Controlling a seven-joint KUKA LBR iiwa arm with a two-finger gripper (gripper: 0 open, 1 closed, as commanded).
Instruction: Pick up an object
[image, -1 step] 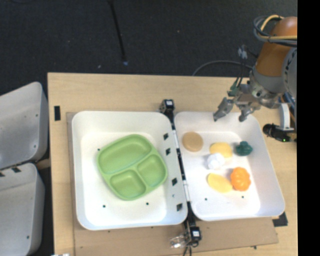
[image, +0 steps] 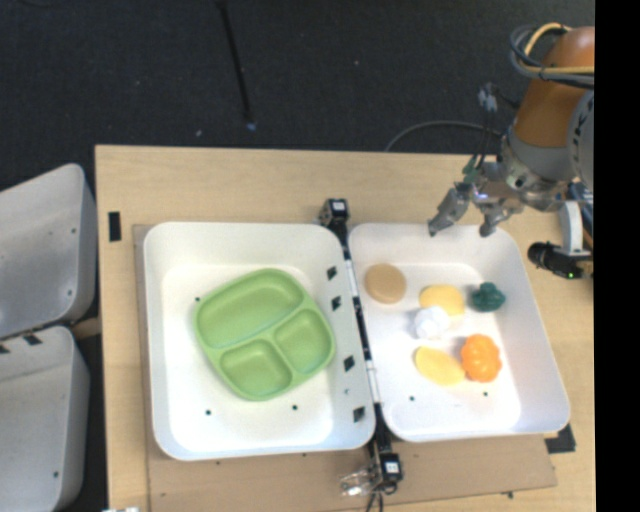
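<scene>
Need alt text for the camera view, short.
Gripper hangs open over the far edge of the right bin, which holds six small items, nothing between its jaws. The left bin holds a green divided tray.

Six small objects lie loose in the right bin (image: 530, 390). A flat tan round disc (image: 385, 283) sits nearest the bin's left wall, toward the far side. To its right lies a yellow oval piece (image: 442, 298), and just beyond that a dark green knobbly item (image: 488, 296) near the right wall. A small white lump (image: 431, 322) touches the yellow oval's lower edge. Nearer the front, a second yellow oblong piece (image: 438, 365) lies tilted, touching an orange ribbed, pumpkin-like object (image: 480, 357) on its right.
</scene>
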